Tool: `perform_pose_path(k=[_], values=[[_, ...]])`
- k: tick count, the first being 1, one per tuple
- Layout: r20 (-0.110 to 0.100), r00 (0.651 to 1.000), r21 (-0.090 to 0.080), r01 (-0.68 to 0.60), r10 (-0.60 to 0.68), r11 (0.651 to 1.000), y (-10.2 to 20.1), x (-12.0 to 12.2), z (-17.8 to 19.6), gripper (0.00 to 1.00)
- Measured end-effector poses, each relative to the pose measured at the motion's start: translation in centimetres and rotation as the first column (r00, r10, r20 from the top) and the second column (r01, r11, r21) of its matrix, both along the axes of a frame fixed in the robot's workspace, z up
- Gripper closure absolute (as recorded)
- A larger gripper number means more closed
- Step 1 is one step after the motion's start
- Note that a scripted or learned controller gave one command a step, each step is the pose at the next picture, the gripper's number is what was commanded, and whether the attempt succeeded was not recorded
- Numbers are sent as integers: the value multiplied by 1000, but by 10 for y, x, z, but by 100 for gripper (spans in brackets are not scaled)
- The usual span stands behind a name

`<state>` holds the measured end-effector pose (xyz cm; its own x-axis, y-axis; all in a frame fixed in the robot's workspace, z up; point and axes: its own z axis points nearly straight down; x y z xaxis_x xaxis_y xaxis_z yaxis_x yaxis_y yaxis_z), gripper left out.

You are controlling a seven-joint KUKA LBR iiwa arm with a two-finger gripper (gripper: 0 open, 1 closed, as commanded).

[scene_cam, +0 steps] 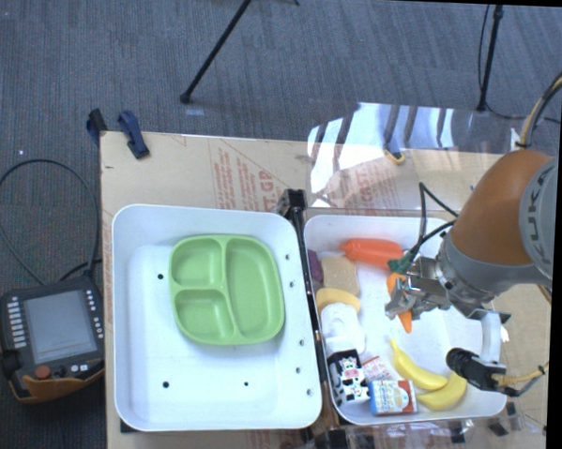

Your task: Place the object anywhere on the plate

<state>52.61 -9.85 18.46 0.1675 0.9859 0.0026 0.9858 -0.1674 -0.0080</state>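
Observation:
The green three-compartment plate (228,287) lies in the left bin (142,371) with nothing on it. My gripper (404,303) hangs over the middle of the right bin (444,331). Its fingers are shut on a small orange carrot-like piece (406,320), which sticks out above and below them. The piece looks lifted slightly off the bin floor, well to the right of the plate.
The right bin also holds a larger orange carrot (374,250), a banana (425,376), a white bottle (340,321), a cow-patterned carton (348,378), a small blue and red box (391,396) and a yellow item (338,297). A raised divider (305,295) separates the bins.

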Motion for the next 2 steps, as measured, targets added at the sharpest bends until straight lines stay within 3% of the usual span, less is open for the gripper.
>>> perform_pose_path(k=[1, 2], values=[[0, 1000, 0, -26, 26, 1000, 65, 7, 23, 100], [-2, 1000, 0, 7, -7, 1000, 156, -6, 57, 100]])
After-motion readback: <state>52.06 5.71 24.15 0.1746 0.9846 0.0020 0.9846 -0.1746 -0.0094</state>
